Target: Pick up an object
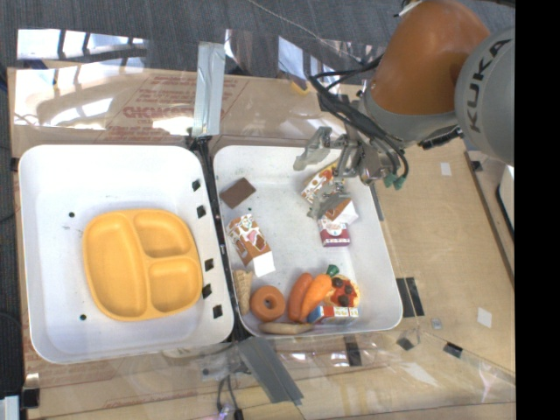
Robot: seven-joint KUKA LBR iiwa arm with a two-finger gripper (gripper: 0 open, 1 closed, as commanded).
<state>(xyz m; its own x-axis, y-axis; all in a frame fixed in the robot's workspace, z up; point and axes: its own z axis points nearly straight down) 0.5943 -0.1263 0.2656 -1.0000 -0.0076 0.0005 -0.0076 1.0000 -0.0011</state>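
My gripper [322,178] hangs over the upper right part of the right bin [378,261], open. One grey finger [310,153] points to the upper left and the other [331,203] sits lower. A small red-and-white carton [318,182] lies between them; I cannot tell whether either finger touches it. A second small carton [335,231] lies just below the lower finger. A brown square [237,192] and a printed snack pack [248,238] lie further left in the same bin.
A donut [267,302], a carrot [302,294], a wafer [241,285] and small bright toys [344,294] crowd the right bin's front edge. The left bin [52,173] holds a yellow divided plate [140,262]. The arm's orange band [433,55] looms at upper right.
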